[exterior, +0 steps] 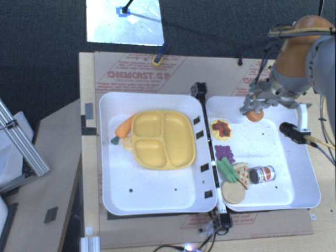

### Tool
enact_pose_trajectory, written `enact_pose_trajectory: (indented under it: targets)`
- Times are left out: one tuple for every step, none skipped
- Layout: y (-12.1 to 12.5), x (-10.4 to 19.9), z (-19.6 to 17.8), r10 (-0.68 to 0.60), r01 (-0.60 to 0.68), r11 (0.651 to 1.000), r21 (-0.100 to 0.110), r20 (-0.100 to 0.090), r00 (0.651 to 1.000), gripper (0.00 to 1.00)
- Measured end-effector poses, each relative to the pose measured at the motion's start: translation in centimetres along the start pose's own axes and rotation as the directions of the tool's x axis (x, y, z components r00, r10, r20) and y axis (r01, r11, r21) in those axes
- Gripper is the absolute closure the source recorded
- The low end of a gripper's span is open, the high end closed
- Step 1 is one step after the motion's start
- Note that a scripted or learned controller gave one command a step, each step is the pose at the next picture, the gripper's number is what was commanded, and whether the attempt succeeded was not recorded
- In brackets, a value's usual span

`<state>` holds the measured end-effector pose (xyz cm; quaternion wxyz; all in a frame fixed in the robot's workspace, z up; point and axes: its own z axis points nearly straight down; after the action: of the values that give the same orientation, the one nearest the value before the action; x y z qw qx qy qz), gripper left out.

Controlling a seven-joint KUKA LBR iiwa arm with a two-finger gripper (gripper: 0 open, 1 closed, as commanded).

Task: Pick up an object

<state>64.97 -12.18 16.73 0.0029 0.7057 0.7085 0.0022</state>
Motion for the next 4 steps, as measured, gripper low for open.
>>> enact_pose_trajectory:
  targets:
    - [0.2, 0.0, -5.5, 0.0, 0.0, 1.0, 0.0, 0.0, 1.0, 1.0]
    - [-2.9, 3.7, -6.5, -0.002, 0.002, 1.0, 0.007, -0.002, 1.0, 1.0]
    - [-6.4, 7.5, -5.4, -0.001, 0.001, 1.0, 0.009, -0.002, 1.0, 1.0]
    - [-10.1, 10.3, -4.7, -0.002, 0.002, 1.0, 0.01, -0.002, 1.0, 1.0]
